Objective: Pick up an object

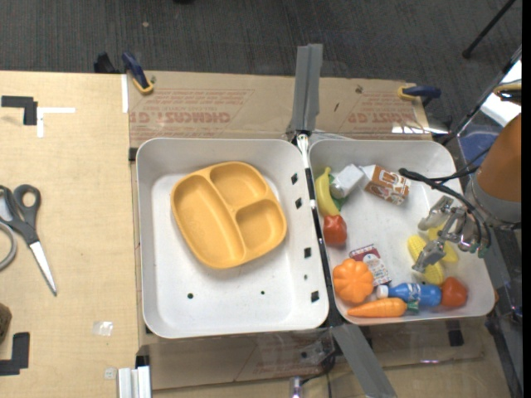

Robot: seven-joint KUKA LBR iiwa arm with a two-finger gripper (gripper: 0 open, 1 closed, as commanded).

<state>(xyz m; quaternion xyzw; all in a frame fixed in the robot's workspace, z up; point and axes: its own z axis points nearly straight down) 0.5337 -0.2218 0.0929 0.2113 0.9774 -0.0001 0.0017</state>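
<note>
Reading mirrored "CHEMICAL GE" print on cardboard [195,116] behind bins.

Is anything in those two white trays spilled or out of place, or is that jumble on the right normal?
Nothing looks spilled or broken. The right bin holds a loose jumble of toy food: a banana, a pumpkin and a carrot lie at odd angles. The left bin holds one orange divided plate, turned askew. The gripper hovers over the jumble.
</note>
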